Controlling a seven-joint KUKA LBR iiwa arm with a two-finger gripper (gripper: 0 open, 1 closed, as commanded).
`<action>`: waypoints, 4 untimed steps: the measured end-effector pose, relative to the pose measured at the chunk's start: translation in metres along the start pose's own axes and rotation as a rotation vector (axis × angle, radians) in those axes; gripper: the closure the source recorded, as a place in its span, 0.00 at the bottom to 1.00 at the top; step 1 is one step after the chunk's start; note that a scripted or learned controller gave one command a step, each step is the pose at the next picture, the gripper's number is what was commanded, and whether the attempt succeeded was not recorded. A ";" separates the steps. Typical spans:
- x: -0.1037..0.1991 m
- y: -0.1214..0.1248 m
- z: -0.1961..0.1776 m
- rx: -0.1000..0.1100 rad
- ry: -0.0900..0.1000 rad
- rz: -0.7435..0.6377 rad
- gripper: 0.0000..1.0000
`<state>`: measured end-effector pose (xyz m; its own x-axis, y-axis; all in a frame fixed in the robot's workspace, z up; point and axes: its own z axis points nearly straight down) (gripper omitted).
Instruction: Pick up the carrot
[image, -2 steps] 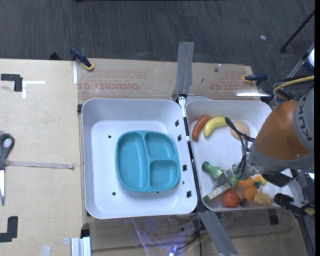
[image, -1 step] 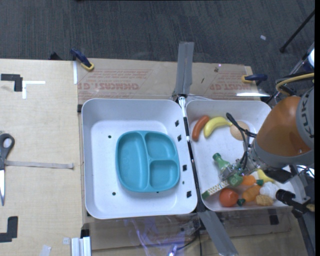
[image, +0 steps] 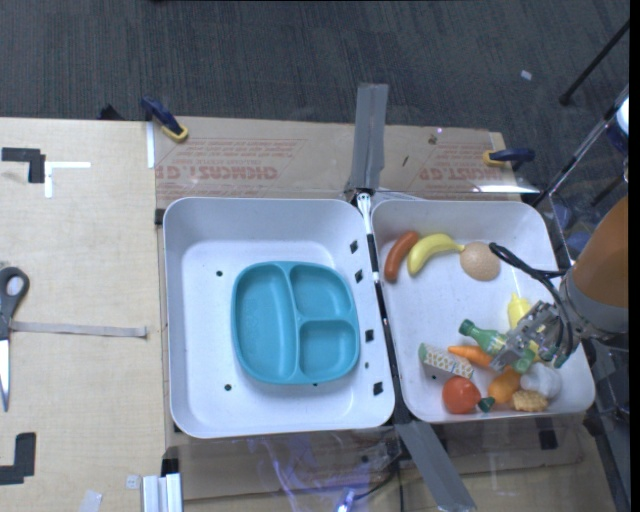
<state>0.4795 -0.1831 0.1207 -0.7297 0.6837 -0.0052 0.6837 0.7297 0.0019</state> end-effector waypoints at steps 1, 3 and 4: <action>0.032 0.043 0.021 -0.011 -0.011 -0.127 1.00; 0.054 0.057 -0.038 0.001 0.002 0.321 0.00; 0.030 0.035 0.025 -0.005 -0.003 0.286 0.00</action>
<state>0.4814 -0.1367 0.0958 -0.5072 0.8618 -0.0070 0.8617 0.5073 0.0086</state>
